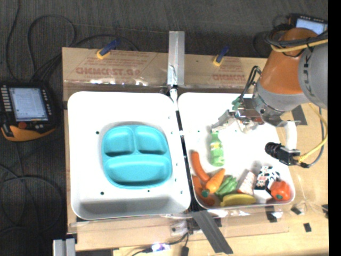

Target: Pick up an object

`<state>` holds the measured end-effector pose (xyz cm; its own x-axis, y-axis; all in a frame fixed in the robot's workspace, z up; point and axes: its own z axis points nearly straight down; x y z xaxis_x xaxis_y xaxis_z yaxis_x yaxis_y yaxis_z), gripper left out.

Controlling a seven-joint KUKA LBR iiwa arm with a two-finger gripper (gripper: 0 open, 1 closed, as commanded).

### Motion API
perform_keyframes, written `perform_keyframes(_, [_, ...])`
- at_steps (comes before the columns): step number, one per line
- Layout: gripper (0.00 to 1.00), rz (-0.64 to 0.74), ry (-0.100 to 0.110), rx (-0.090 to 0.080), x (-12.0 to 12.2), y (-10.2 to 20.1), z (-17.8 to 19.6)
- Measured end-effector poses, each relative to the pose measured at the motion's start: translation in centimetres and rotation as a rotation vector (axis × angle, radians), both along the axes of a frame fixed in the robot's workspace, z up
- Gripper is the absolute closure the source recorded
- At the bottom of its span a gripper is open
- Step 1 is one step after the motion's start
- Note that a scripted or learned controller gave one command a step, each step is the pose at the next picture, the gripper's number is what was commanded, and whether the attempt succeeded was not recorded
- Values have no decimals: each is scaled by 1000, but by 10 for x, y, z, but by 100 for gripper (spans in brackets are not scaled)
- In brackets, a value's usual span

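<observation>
The tool (226, 120) hangs over the right bin (242, 151), toward its twelve o'clock side; whether it is apart or together I cannot tell. Just below, at six o'clock, the green bottle (216, 148) lies alone and reachable, probably the target.

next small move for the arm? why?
Probably bring the end effector down and slightly toward the view's bottom-left, onto the green bottle. It sits above the right bin with nothing visibly held, and the bottle lies nearest it, alone on bare floor. The carrots, banana and other toys crowd the bottom edge, likely harder to grasp cleanly.
</observation>
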<state>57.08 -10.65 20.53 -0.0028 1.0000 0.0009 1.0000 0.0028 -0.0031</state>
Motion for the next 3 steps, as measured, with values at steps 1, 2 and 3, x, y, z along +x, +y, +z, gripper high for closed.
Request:
perform_keyframes(1, [0, -79, -1, 0, 5, 4, -112])
perform_keyframes(2, [100, -80, 2, -1, 4, 3, -104])
perform_keyframes(3, [100, -13, -1, -1, 23, 37, -22])
